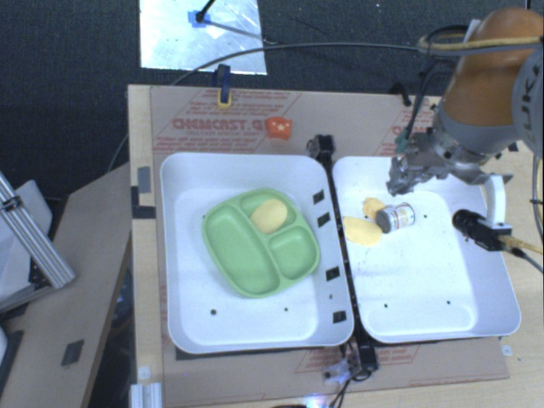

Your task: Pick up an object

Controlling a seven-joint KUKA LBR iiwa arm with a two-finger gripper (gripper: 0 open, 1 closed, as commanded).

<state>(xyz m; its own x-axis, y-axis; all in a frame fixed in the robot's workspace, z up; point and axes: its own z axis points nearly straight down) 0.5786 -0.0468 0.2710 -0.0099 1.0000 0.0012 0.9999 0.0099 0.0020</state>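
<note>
In the right bin (pixel 442 313) lie a small silver can (pixel 395 218) on its side, a little yellow piece (pixel 372 206) just left of it, and a larger pale yellow piece (pixel 363 231) near the bin's left wall. My gripper (pixel 399 185) hangs over the bin's upper middle, just above the can and close to it. Nothing shows between its fingers. The left bin (pixel 195 313) holds a green divided plate (pixel 255 245) with a yellow lemon-like object (pixel 270 216) in its upper compartment.
A black divider with clips (pixel 336 236) runs between the two bins. On the board behind the bins sit an orange object (pixel 278 127) and a blue and yellow clamp (pixel 223 85). The right bin's lower half is bare white floor.
</note>
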